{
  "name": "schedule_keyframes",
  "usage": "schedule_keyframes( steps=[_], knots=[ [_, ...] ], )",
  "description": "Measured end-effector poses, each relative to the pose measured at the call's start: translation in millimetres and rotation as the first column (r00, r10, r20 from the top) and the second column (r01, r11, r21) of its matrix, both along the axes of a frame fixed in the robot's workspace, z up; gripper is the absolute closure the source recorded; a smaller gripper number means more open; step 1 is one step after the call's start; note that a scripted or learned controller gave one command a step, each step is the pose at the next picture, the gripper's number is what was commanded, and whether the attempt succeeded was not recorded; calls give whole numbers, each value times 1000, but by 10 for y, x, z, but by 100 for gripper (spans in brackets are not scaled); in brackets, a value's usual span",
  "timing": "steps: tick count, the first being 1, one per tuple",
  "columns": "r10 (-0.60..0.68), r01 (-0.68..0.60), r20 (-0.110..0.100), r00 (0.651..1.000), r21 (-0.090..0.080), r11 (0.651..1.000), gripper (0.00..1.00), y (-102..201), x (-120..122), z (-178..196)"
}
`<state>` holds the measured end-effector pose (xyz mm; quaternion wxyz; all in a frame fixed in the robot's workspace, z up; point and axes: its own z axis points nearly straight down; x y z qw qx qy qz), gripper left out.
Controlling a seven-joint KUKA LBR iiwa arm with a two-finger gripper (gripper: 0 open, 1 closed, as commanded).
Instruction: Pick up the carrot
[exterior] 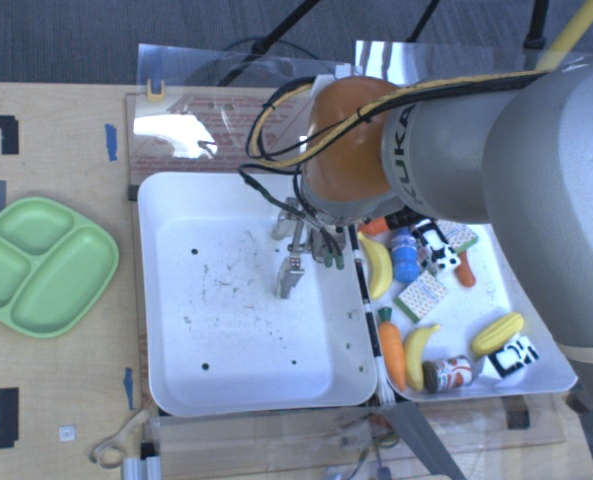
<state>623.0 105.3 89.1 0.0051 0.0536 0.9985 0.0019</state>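
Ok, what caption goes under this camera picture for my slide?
Robot gripper hangs over the left bin while the carrot lies in the right bin.

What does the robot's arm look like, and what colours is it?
The arm is big, round and grey, with a shiny orange band near its wrist. Black letters are printed on the grey part. Yellow and black cables loop around it. The gripper is small, grey and metal.

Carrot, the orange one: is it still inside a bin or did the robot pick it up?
In. The orange carrot lies in the right white bin, by its left wall beside a yellow banana.
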Motion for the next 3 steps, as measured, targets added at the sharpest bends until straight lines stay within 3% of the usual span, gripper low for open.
schedule_keyframes(
  steps=[1, 2, 3],
  knots=[
    [-373, 373, -6, 928, 0, 928, 0, 207, 275, -4],
    [-655, 655, -7, 756, 1, 756, 0, -45, 154, -7],
    [-597, 597, -14, 802, -12, 802, 0, 246, 330, -7]
  ],
)
